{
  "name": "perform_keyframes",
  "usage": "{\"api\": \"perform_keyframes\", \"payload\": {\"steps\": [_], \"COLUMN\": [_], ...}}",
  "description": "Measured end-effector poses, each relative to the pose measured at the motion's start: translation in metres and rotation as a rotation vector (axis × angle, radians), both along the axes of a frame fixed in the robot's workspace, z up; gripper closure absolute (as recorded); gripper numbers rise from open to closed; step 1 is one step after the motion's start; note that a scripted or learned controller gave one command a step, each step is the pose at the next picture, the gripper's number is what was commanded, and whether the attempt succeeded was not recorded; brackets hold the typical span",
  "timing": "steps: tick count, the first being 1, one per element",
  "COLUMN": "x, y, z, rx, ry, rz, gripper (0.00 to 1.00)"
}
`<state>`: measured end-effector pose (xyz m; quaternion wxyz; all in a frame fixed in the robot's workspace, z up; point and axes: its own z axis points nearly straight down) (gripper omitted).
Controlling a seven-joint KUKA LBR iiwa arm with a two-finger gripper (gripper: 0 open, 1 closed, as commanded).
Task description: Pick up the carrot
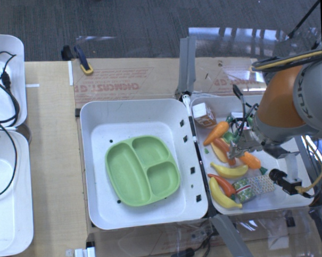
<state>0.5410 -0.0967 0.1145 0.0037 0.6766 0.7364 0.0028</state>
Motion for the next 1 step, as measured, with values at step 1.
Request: {"api": "perform_keyframes", "payload": {"steps": [1], "x": [-0.0072], "y": [0.0103], "z": [0.0764], "rx": [0.0], "ry": [0.011], "rz": [-0.15], "gripper": [1.0]}}
